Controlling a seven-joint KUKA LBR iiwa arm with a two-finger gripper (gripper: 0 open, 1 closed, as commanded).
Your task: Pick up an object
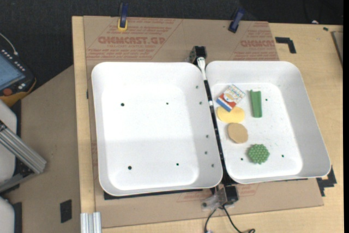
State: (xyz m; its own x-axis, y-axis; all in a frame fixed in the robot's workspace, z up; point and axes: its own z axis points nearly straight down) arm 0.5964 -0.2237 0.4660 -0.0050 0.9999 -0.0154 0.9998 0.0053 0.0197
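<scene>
Gripper state: cannot tell how far open it is, nor whether it has hold of anything. Five small things lie in the right bin (pixel 303 96), all in its left half, all resting on the floor of the bin. Small packet (pixel 231 96), white with red and blue print, lies nearest the divide between the bins, tilted. Green bar (pixel 256 103) lies just to the right of it, long axis running top to bottom of the view, apart from the packet. Yellow piece (pixel 231 114) sits directly below the packet, touching or slightly overlapped by it; cannot tell which. Tan disc (pixel 237 132) lies just below the yellow piece, edges close or touching. Green bumpy ball (pixel 258 154) sits below and to the right of the disc, apart from it. Left bin (pixel 107 96) adjoins the right bin along the centre, a few dark dots on its floor. Both bins rest on a brown cardboard sheet (pixel 163 35) held at its far edge by two clamps (pixel 122 18).
</scene>
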